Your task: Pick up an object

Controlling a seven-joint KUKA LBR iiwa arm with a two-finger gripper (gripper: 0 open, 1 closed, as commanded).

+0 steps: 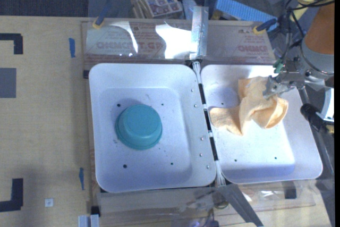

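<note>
**Ana:** Pale wood table (42, 130) first, with dark corner marks at its left edge. What sits on it?

**Ben:** Two shallow white bins side by side. The left bin (101, 82) holds a teal bowl (139, 126), upside down, near its middle and well apart from the arm.

**Ana:** And further right?

**Ben:** The right bin (255, 159) holds a crumpled tan cloth (249, 111). It spreads from close to the divider between the bins up toward the bin's far right part, with a raised fold at the top.

**Ana:** How would that cloth handle?

**Ben:** My guess is light, soft and floppy. It will sag and drape when lifted, so a pinch on a raised fold or thick bunch should hold better than a flat edge. Nothing fragile about it.

**Ana:** Where is the gripper?

**Ben:** The gripper (272, 89) comes in from the right and sits at the cloth's upper right, right on the raised fold. Whether it touches or hovers just over it is hard to judge.

**Ana:** Fingers apart or together?

**Ben:** I cannot tell; the metal parts blur against the cloth, and I see no fabric clearly caught between them.
</note>
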